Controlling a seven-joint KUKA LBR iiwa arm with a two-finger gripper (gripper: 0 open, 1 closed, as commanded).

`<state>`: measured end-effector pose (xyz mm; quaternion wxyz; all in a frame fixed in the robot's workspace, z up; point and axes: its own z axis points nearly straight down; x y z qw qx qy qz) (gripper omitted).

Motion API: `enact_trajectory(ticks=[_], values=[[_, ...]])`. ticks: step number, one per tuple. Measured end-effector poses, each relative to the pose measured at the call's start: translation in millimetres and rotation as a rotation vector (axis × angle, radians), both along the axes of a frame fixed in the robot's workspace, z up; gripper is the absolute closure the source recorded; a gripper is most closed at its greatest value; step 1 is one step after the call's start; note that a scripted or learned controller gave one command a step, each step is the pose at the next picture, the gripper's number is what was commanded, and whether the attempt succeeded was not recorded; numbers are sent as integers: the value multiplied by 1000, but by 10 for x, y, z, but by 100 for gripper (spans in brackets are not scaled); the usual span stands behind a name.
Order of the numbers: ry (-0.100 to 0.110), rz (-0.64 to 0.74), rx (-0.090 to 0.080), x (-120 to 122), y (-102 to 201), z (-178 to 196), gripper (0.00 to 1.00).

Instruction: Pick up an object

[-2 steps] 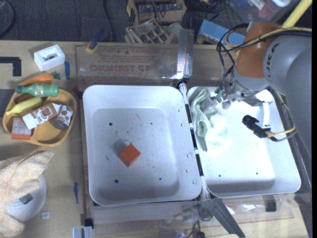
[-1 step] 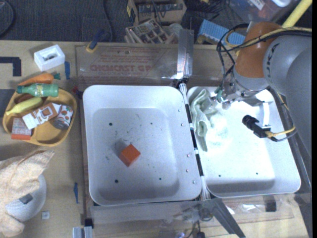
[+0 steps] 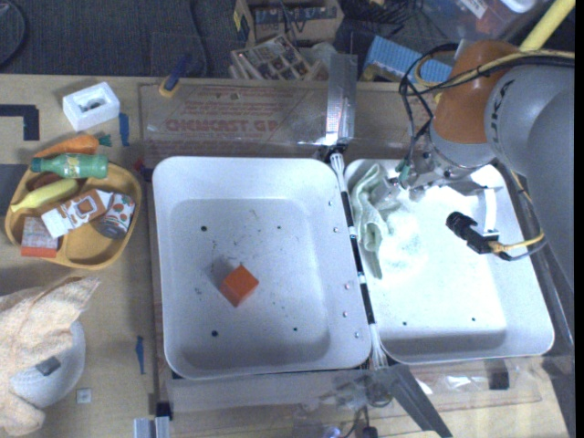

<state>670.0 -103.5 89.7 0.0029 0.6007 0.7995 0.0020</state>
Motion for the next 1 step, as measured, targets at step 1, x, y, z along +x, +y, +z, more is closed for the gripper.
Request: enact_trajectory(ticks=[1], values=[[0,0,0,0,0,0,0]])
